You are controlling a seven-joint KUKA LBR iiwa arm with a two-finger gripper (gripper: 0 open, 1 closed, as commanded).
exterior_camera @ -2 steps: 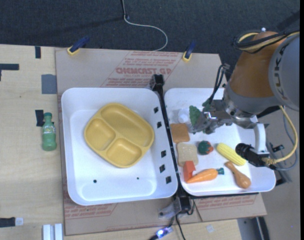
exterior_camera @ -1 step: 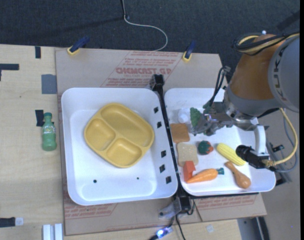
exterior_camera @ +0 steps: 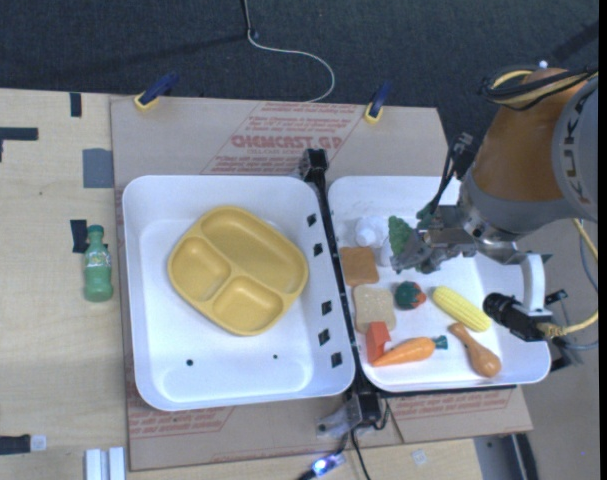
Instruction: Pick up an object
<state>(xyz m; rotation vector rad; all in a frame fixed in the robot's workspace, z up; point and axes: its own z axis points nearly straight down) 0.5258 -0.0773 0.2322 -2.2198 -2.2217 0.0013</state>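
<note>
target: dark green leafy plastic vegetable (exterior_camera: 399, 233), right at the gripper (exterior_camera: 415, 255), touching or just under its tip; likely the pick, since the gripper sits closest to it
gripper: grey two-finger gripper low in the right white bin (exterior_camera: 528, 373), tip among the toys; cannot tell whether released or clenched, and no toy is visibly held between the tips
arm: grey arm with orange band (exterior_camera: 528, 138) reaches in from the right, slanted down, so the gripper comes at the pile from the side
near gripper: small round green-and-red toy (exterior_camera: 410, 295) just below it; yellow plastic corn cob (exterior_camera: 460, 308) below and to its right
further: tan square toy slice (exterior_camera: 359, 265) to its left; pale bread-like block (exterior_camera: 374, 307) below-left; red block (exterior_camera: 378, 340) beneath that; orange plastic carrot (exterior_camera: 407, 350) and brown drumstick-shaped toy (exterior_camera: 477, 352) near the bin's front edge
packing: toys lie loose and close, some touching, so a clean single grasp looks tricky
left bin: white bin (exterior_camera: 148, 368) well apart from the gripper, holds a yellow three-compartment plastic tray (exterior_camera: 237, 268), probably the drop side
bench: wooden bench (exterior_camera: 33, 368) carries a green plastic bottle (exterior_camera: 97, 265) far left, outside both bins
stage: judged as grasp attempt, nothing lifted yet
</note>
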